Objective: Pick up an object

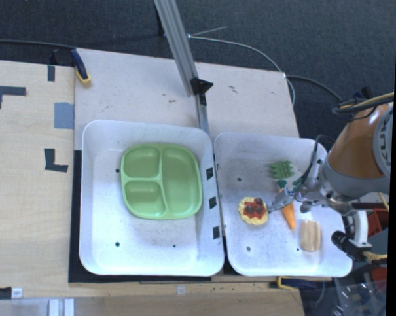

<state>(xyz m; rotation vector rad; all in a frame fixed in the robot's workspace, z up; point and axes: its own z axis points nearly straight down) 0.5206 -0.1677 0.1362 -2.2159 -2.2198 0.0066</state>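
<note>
My gripper (285, 196) hangs low over the right bin (246, 254), reaching in from the right. An orange carrot (289, 217) lies just below and in front of it, very close to the tip or touching it. A small round pizza (253, 211) with red topping sits to the gripper's left. Just behind the gripper rests a green leafy piece (281, 169). To the right of the carrot lies a tan bread roll (309, 235).
The left bin (96, 248) bears a green divided plate (161, 181). A metal pole (180, 42) slants up from the divide between the bins. The arm's orange band (355, 151) stands over the right bin's right wall. Cables run along the bench's back right.
</note>
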